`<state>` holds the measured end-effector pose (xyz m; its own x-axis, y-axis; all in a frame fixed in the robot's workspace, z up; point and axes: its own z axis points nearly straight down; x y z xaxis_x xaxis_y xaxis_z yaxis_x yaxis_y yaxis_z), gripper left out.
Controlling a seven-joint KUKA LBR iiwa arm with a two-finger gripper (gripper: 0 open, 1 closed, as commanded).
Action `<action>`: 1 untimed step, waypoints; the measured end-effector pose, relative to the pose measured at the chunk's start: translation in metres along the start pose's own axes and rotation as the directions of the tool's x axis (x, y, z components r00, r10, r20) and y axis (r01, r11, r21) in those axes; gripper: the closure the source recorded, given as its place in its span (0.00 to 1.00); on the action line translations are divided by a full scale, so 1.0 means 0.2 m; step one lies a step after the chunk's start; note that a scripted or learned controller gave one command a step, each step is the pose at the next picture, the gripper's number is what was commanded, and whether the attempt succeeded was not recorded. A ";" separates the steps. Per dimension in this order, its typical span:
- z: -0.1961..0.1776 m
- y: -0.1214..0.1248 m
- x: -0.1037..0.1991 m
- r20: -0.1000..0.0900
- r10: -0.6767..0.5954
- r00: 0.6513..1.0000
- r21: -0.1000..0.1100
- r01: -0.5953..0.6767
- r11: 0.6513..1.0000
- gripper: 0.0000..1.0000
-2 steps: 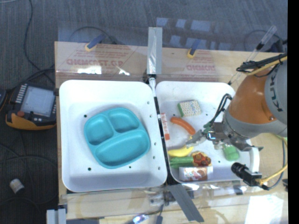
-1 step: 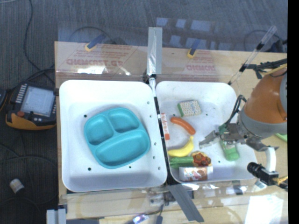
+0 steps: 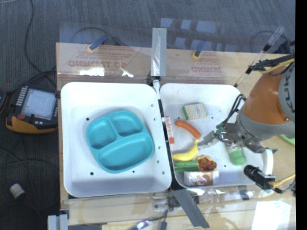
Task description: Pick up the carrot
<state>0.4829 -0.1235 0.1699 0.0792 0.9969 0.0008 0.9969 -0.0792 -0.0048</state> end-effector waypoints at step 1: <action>0.05 -0.01 0.12 0.001 -0.035 0.999 0.001 0.035 0.999 0.00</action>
<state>0.4824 -0.0998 0.1596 0.0442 0.9990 -0.0004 0.9990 -0.0442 -0.0060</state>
